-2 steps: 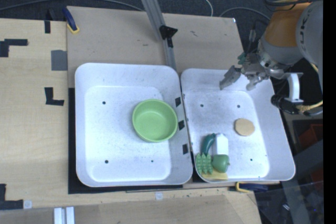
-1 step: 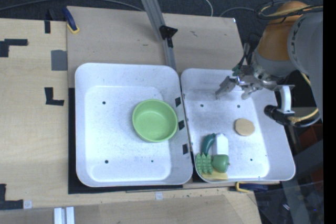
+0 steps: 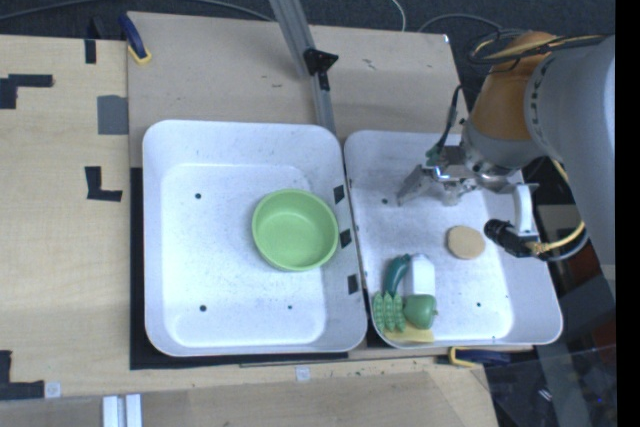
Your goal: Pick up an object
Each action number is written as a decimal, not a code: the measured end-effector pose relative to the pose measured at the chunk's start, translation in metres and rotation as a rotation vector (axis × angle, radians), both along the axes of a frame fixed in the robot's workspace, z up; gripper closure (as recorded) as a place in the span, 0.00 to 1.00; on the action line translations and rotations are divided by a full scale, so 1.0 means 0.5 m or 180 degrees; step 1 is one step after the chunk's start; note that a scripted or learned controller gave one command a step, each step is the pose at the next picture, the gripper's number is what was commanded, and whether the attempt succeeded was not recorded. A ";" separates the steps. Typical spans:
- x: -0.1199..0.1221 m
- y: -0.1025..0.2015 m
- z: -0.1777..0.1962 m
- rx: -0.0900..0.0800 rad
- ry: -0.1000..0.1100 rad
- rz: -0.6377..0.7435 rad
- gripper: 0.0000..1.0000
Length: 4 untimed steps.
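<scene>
- My end effector (image 3: 412, 187) hangs over the upper part of the right bin (image 3: 372, 215), its fingers spread apart with nothing between them.
- Nearest candidate is the tan round piece (image 3: 465, 242), lower right of my fingertips and apart from them. It looks flat, so my fingers could slide over it or close on bare floor.
- The cluster at the bin's lower edge, teal piece (image 3: 397, 271), white block (image 3: 422, 273), green pepper (image 3: 420, 310) and green knobbly toy (image 3: 388, 313), lies touching; a grasp there may push neighbours or jam against the rim.
- The green bowl (image 3: 294, 230) sits in the left bin (image 3: 175, 215), well apart; its wide rim may exceed my opening.
</scene>
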<state>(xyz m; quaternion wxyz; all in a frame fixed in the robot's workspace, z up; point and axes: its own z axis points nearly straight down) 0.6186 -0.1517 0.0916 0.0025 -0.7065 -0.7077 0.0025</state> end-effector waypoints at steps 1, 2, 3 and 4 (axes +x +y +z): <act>0.003 0.001 0.027 -0.0002 -0.0013 0.0004 1.00; 0.002 0.004 0.146 -0.0002 -0.0019 0.0000 1.00; 0.019 0.014 0.240 -0.0004 -0.0035 0.0003 1.00; 0.027 0.021 0.326 -0.0003 -0.0034 0.0002 1.00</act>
